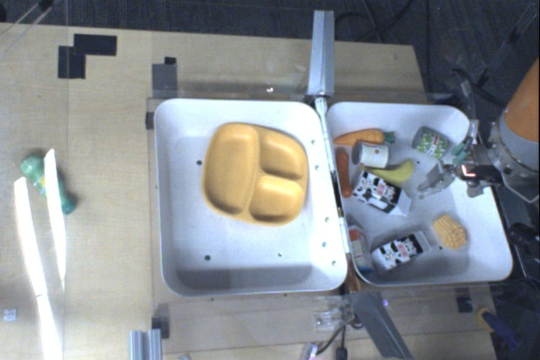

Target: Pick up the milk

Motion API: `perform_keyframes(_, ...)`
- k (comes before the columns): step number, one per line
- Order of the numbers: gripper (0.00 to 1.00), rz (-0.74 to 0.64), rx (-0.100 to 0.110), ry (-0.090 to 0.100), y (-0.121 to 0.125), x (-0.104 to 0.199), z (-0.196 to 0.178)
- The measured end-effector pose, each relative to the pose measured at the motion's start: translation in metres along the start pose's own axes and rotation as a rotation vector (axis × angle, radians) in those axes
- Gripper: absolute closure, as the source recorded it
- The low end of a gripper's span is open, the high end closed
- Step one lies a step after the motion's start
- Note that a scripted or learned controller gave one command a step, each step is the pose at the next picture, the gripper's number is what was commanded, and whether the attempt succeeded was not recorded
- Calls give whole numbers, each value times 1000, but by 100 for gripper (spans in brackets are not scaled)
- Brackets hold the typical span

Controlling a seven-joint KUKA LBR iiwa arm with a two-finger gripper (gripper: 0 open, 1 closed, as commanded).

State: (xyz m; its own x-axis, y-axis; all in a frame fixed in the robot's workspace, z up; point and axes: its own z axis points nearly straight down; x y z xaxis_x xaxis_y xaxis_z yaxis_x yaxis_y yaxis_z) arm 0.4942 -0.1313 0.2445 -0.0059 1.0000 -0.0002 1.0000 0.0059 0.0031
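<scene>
The two-finger gripper (447, 179), fingers spread and empty, hangs right of the yellow plastic banana (396, 173), while the black-and-white cow-patterned milk carton (376, 190) lies just below that banana, where crowding neighbours could likely spoil a clean grasp.

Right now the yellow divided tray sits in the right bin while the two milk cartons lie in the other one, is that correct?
Not quite: the camera view shows the yellow divided tray in the left bin. The two milk cartons lie in the right bin.
</scene>
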Motion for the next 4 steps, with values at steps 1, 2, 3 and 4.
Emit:
perform_keyframes(1, 0, -62, -1, 0, -6, 76, 60)
perform_keyframes(2, 0, -62, -1, 0, -6, 75, 60)
perform_keyframes(3, 0, -105, 0, 0, -7, 13, 146)
perform_keyframes(4, 0, -66, -4, 0, 37, 84, 59)
